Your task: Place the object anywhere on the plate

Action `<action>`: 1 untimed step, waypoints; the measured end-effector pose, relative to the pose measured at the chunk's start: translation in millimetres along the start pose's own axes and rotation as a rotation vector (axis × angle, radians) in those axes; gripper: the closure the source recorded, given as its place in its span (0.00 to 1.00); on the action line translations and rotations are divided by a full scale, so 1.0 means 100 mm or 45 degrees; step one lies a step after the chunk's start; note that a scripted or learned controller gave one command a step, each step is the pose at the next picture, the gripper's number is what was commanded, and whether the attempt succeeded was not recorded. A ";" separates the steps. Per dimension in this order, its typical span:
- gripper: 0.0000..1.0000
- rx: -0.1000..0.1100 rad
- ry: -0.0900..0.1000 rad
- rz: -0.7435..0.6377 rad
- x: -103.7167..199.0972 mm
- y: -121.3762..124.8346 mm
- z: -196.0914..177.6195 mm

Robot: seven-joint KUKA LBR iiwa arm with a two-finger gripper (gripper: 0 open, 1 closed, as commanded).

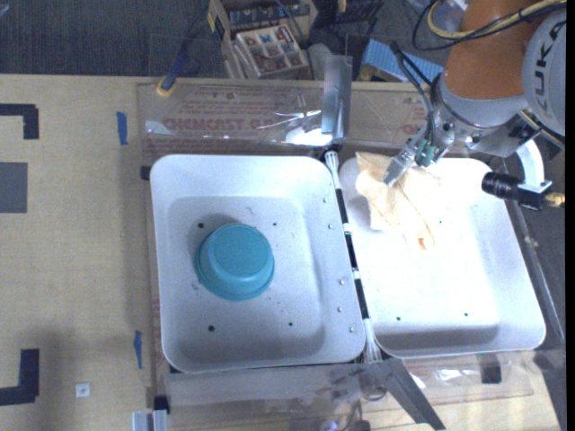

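A round blue plate lies in the left white bin, a little left of its middle. A pale cream, crumpled cloth-like object lies in the right bin, at its far left corner. My gripper reaches in from the upper right and sits right over the top end of the cream object, touching or nearly touching it. Whether it has hold of the object is unclear. The grey arm with its orange band stands above the right bin's far edge.
The ridge between the two bins runs between the object and the plate. A clear plastic sheet and a metal bracket lie behind the bins. A black cable end juts over the right bin's far right side.
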State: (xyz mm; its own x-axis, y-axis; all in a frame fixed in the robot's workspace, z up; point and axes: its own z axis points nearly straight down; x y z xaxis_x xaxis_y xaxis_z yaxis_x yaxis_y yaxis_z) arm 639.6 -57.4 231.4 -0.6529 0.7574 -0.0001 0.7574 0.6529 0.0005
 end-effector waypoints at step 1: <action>1.00 -0.001 0.000 -0.504 0.42 0.06 -0.07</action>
State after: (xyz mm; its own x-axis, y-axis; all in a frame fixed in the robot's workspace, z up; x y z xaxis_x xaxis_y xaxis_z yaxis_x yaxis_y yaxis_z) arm 616.8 -21.4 238.4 -0.8943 0.4474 -0.0002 0.4474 0.8943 0.0014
